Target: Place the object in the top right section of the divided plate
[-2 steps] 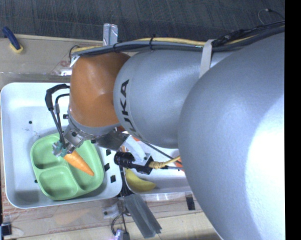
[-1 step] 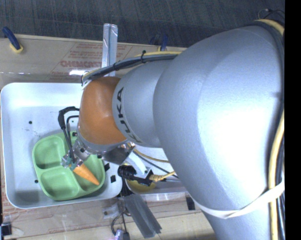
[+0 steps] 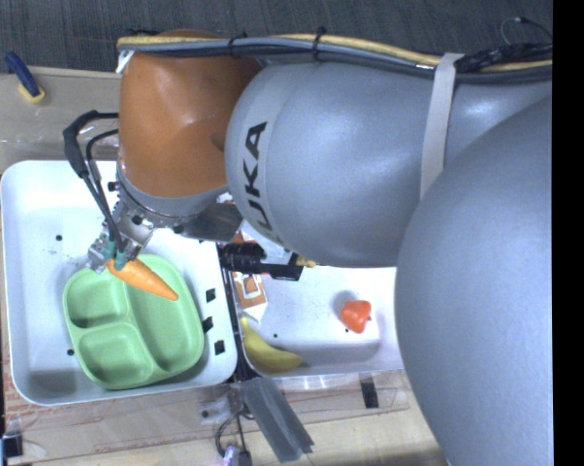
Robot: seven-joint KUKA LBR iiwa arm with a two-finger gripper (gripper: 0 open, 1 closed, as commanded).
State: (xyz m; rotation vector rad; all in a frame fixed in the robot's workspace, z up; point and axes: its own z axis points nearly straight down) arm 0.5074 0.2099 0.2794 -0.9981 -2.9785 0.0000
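Camera view shows you the orange toy carrot (image 3: 145,278) lying across the upper right section of the green divided plastic plate (image 3: 132,328), its long axis running ten to four o'clock, tip toward four. The two-finger gripper (image 3: 117,252) pinches its leafy end.

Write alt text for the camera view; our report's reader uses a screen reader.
A grey robot arm's end effector meets the leafy end of an orange toy carrot, lying over the upper edge of a green divided plastic plate in the left white bin.
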